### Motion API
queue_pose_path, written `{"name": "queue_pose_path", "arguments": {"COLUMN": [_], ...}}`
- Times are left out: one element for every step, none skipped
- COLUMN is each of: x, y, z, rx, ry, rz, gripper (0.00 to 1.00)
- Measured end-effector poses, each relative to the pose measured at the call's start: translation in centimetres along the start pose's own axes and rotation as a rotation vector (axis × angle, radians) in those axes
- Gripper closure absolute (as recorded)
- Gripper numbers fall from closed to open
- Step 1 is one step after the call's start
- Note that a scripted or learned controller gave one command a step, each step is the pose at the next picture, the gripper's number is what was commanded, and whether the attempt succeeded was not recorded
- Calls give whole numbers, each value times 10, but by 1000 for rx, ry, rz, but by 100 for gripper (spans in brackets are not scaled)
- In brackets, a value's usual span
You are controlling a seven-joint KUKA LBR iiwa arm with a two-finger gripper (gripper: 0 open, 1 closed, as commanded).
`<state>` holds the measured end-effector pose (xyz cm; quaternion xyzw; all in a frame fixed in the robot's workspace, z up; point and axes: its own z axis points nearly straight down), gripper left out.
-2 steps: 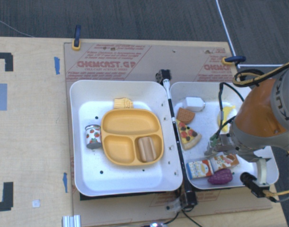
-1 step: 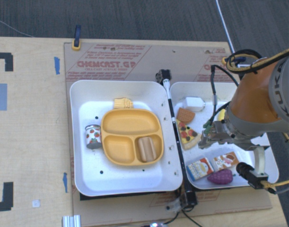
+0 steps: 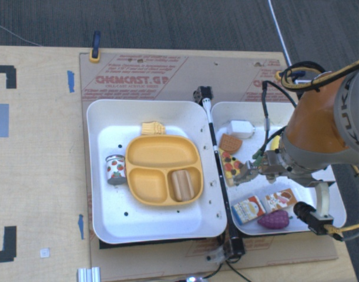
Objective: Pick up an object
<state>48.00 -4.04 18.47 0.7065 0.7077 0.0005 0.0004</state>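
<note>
— Where are you watching from?
— You have one fixed camera above the bench (image 3: 38,157), looking down at a slant.
— How near?
— Far enough that both white bins fit: the left bin (image 3: 103,157) sits mid-frame, the right bin (image 3: 250,111) beside it, floor along the top edge.
</note>
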Motion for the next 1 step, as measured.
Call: {"name": "queue_pose_path", "arguments": {"x": [-66], "y": [0], "z": [88], "rx": [-1], "ry": [-1], "rz": [1], "gripper": [0]}}
